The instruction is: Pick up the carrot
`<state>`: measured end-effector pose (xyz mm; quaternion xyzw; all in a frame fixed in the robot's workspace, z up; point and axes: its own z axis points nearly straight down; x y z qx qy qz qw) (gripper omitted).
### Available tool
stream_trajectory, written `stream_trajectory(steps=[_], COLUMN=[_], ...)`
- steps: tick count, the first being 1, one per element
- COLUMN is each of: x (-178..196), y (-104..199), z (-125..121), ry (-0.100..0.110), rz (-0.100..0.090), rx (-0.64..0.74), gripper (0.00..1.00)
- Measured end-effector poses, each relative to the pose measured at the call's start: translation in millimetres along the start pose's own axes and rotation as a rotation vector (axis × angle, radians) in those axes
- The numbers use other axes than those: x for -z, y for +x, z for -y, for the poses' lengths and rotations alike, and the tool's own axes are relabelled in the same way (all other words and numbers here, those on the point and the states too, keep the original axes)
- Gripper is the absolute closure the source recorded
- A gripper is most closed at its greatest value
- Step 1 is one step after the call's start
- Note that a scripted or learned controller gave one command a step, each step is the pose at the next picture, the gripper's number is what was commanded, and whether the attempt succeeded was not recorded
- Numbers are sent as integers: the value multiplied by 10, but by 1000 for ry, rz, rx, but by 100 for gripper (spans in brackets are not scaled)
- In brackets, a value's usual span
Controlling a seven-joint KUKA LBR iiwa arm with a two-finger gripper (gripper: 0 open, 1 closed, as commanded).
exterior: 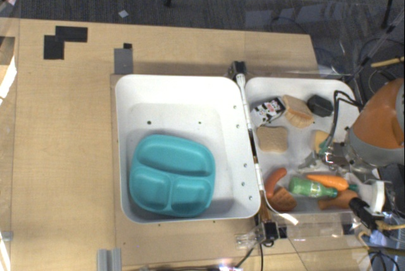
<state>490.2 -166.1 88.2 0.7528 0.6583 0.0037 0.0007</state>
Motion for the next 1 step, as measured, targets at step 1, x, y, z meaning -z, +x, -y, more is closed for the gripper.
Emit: stream_trajectory(steps=[1], x=[9], y=[35], z=[-21], ry=[-11], rz=[11], rx=[329], gripper=[0])
